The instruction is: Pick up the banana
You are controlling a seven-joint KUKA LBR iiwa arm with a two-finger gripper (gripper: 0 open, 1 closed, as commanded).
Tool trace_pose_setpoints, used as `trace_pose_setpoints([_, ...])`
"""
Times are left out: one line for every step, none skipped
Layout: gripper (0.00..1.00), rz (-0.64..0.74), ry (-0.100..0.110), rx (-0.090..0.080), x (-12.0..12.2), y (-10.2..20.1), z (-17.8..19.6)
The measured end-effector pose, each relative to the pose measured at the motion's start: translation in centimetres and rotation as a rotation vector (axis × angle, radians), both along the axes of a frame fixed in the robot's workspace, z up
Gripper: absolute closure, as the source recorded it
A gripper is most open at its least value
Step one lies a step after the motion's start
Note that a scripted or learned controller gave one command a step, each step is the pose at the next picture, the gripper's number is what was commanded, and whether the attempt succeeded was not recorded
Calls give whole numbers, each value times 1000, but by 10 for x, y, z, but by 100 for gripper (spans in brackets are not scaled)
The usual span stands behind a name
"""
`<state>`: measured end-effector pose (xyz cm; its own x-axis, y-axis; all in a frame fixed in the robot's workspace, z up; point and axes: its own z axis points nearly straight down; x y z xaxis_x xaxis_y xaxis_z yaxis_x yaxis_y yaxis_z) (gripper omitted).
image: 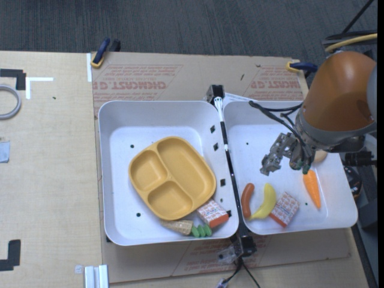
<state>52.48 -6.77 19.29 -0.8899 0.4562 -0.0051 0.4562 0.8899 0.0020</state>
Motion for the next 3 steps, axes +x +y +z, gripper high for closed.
trace_pose_setpoints([0,0,0,0,0,0,0])
trace_pose_setpoints([0,240,5,0,26,-27,-97])
trace_pose_setpoints([0,458,-19,-8,-37,-37,-97])
